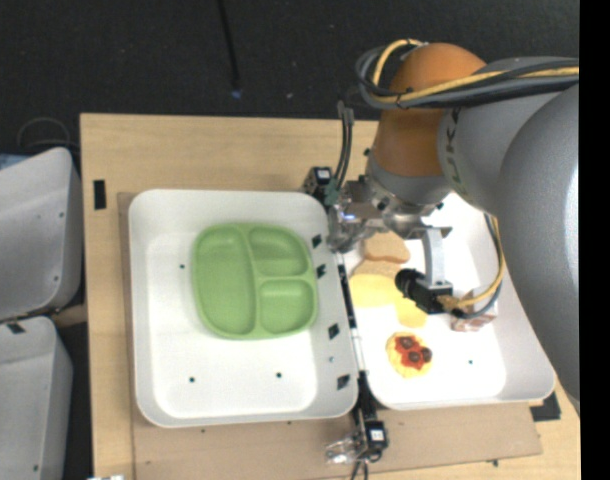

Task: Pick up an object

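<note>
A: Pale wood surface (105, 158) under two shallow white bins set side by side, dark floor beyond the far edge. Left bin (165, 368) carries a green divided plate (253, 280), lying flat near its middle.

B: Arm pose?

A: Grey arm (530, 168) enters from the right and bends down over the right bin (505, 368). Orange band (425, 108) sits above the wrist, cables looped over its top. Wrist points steeply down at the bin's far-left corner, close to the wall shared with the left bin.

B: Claw state?

A: Claw (370, 230) is low over that corner, mostly hidden by the wrist body. Cannot tell whether it is spread or pressed together, and nothing can be seen between its tips.

B: Candidate objects?

A: All in the right bin. Tan bread-like piece (389, 249) just beside the claw, partly under the wrist. Pale yellow flat piece (377, 290) nearer the bin's middle, along the left wall. Small round yellow item with red and dark spots (410, 354) toward the near edge, apart from the others. Black fitting (421, 290) with wires hangs off the wrist over the yellow piece.
</note>
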`<state>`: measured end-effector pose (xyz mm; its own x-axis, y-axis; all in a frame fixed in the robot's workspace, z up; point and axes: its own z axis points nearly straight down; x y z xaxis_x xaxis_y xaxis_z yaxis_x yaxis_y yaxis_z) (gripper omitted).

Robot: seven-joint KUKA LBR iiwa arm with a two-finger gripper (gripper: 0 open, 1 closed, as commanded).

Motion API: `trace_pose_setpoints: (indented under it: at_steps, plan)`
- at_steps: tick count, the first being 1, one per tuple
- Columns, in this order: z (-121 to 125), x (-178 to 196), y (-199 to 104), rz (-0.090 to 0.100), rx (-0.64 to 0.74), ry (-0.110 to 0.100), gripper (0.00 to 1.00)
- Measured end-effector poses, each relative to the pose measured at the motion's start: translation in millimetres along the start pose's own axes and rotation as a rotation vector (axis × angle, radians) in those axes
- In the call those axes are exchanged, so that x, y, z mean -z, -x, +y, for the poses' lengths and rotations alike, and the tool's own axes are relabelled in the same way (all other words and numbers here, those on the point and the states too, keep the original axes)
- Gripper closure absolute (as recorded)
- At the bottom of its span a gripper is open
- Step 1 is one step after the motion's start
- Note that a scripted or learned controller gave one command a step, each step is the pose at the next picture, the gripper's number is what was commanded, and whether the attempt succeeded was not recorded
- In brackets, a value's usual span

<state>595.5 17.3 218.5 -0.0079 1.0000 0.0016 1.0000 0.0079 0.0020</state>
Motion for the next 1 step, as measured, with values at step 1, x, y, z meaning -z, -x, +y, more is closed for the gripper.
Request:
trace_pose_setpoints:
  at_steps: [1]
  plan:
    - [10.4,4.8,-47.6,0.0,0.0,0.0,1.0]
